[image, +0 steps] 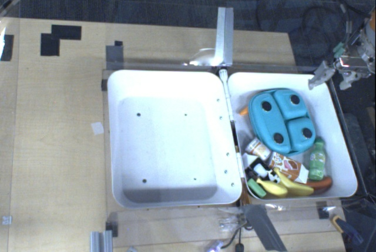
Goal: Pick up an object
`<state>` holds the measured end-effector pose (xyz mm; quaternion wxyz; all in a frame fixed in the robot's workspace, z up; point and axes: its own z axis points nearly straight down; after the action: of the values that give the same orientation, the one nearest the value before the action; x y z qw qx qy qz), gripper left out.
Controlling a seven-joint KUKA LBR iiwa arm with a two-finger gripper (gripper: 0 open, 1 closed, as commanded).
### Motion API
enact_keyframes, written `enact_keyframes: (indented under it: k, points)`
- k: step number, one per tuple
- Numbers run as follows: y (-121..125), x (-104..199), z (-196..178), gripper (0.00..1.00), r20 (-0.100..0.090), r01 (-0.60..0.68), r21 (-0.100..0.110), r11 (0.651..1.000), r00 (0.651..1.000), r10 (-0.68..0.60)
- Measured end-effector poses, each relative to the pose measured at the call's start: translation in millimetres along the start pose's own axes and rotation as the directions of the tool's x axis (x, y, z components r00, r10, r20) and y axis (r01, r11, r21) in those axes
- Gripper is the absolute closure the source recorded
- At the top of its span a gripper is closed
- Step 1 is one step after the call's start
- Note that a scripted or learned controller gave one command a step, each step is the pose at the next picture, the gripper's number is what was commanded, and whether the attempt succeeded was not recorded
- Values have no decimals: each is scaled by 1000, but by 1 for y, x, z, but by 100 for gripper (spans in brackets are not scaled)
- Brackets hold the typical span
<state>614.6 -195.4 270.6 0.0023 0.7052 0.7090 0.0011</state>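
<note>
The right bin (345, 145) holds a pile of objects. A large blue compartment tray (282, 118) lies tilted in its middle. In front of it are a green bottle (317, 158), a yellow banana (285, 188), a small brown-and-white bottle (258, 148), a printed carton (291, 166) and a red-orange item (321, 184). My gripper (332, 81) hangs above the bin's far right corner, behind and to the right of the blue tray. Its fingers are open with nothing between them.
The left bin (170, 76) sits beside the right one, and a metal post (225, 36) stands at the back between them. Black cables lie on the dark floor beyond the bench. Bare wooden bench top (53, 127) stretches to the left.
</note>
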Motion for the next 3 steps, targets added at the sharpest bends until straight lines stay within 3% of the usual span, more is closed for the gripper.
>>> enact_keyframes:
  k: [1,2,3]
  points:
    - [-17,-5,89,0,-1,-163,2,987,987,163]
    - [9,15,143,0,-1,-346,2,938,938,346]
    - [-14,27,155,0,-40,-827,-35,562,563,826]
